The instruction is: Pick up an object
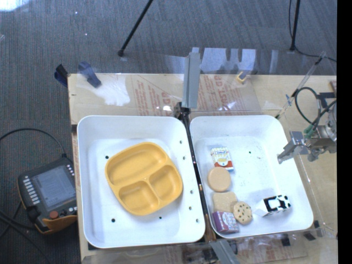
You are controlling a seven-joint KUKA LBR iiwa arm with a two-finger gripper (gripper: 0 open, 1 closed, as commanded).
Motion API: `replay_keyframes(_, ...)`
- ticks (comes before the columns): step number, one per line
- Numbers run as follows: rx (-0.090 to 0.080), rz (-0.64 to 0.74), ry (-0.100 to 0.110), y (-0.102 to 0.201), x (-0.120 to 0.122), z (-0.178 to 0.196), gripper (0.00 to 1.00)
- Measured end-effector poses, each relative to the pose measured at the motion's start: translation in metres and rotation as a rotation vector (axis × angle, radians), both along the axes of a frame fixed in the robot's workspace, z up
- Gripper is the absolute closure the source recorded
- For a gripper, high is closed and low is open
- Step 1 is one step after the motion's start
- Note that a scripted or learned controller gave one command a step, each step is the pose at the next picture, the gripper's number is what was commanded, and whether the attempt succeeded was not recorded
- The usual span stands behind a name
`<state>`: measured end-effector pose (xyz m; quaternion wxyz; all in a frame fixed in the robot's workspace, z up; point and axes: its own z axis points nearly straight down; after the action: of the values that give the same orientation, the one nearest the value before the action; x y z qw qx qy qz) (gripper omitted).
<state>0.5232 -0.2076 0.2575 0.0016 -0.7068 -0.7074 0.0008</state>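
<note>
Your gripper (pixel 290 150) hung at the right bin's (pixel 258 122) right rim, and I could not tell from this view how it was set. Everything pickable lay to its left and toward the near side, clustered along that bin's left wall and near corner. Count there: one small carton (pixel 221 158), one round tan disc (pixel 219 179), one tan cracker (pixel 224 201), one chocolate-chip cookie (pixel 242 212), one purple packet (pixel 225 222), one black-and-white block (pixel 276 204), nearest your tool. The left bin (pixel 93 131) held one yellow divided plate (pixel 144 177)
</note>
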Motion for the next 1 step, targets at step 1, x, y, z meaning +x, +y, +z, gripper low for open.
replay_keyframes(1, 0.002, -0.048, 0.003, 0.0497, -0.0387, -0.0907, 0.00)
